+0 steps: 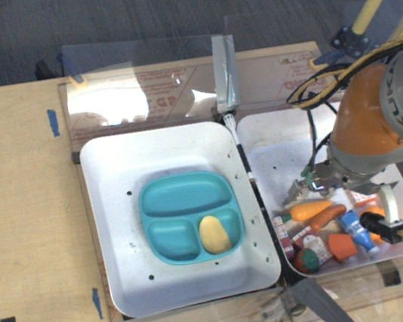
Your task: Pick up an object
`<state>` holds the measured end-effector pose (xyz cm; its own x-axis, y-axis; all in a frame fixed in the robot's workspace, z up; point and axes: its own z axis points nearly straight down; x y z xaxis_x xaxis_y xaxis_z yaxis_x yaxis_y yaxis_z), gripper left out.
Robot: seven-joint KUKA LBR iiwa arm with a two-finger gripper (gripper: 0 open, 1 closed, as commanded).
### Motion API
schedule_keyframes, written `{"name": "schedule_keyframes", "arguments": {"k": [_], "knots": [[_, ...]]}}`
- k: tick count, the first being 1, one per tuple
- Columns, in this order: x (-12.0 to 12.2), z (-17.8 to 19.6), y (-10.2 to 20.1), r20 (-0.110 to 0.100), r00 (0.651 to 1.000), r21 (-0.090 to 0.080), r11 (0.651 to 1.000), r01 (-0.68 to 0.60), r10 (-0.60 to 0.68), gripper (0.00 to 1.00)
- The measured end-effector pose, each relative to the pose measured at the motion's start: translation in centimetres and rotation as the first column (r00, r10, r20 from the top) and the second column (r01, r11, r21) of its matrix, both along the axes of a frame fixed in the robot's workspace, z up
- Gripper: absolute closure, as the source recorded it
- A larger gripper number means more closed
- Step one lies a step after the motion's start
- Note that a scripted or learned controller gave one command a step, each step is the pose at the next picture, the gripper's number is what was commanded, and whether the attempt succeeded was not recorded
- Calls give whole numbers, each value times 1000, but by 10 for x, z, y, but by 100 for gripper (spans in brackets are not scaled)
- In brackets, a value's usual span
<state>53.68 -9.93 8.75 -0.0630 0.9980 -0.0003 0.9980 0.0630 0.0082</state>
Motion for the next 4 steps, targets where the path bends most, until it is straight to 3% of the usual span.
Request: {"name": "schedule_keyframes", "arguments": {"k": [1, 2, 3, 4], "knots": [[-33, 0, 2, 4, 1000, -2, 1000, -13, 13, 0], [-31, 9, 2, 8, 1000, -2, 1000, -11, 11, 100], [-51, 0, -41, 3, 1000, 1, 1000, 5, -5, 100], [26, 0, 0, 5, 1000, -2, 1000, 20, -20, 100]]}}
